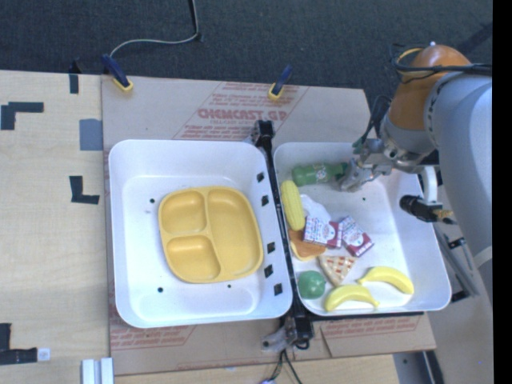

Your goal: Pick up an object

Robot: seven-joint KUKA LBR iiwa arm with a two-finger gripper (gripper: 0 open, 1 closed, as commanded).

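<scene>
hovering in right bin, hand beside green bottle; finger opening cannot be told.

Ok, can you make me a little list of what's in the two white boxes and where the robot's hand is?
left bin: one yellow tray with three compartments
right bin: toy food
far end of right bin: green bottle, lying down
by the divider: corn cob
middle: two small red and white packets
near end: two bananas, a green ball, a waffle-patterned wedge
hand: low over the far end of the right bin, just right of the green bottle
held: nothing seen between its fingers
</scene>
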